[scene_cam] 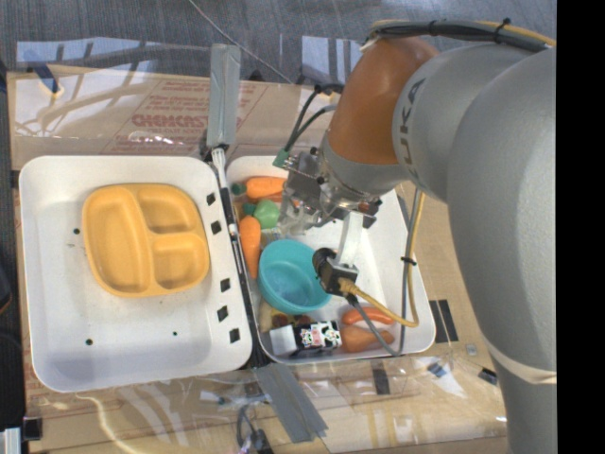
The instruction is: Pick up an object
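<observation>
My pincer hangs low in the crowded right white plastic bin; whether it is wide or narrow I cannot tell. Just below it sits a round teal plastic bowl, with an orange plastic carrot beside its left against the bin's wall. Far left, the yellow divided plastic tray has open floor around it.

The left white bin holds one yellow divided tray, which lies flat near the middle and has three compartments. Both bins rest on a sheet of brown cardboard with red printed letters — the words are too blurred to read. A grey tape strip runs up from the place where the two bins meet, and another grey strip lies below the bins at the front. The desk behind the cardboard is dark grey.
</observation>
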Motion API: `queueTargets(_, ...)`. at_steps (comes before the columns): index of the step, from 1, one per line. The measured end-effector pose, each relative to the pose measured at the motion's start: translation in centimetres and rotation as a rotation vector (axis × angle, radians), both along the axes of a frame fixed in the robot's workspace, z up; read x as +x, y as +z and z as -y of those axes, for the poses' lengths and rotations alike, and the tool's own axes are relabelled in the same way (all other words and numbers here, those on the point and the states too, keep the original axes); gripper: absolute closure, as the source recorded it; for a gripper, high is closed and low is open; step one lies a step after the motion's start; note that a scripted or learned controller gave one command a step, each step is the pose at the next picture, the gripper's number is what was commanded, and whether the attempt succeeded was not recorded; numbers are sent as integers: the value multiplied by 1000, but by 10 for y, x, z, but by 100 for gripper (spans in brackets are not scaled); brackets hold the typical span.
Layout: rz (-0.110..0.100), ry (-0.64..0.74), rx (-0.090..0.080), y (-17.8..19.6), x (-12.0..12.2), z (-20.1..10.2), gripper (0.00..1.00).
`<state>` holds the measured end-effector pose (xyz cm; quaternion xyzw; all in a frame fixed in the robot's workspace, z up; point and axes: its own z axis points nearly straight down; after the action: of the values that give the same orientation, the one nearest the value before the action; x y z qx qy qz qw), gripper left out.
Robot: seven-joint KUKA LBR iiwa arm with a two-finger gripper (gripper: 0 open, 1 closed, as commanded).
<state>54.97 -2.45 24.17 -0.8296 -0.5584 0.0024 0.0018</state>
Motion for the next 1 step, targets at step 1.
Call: queueTargets(1,-3,-430,-1,-23,-30,-42,100)
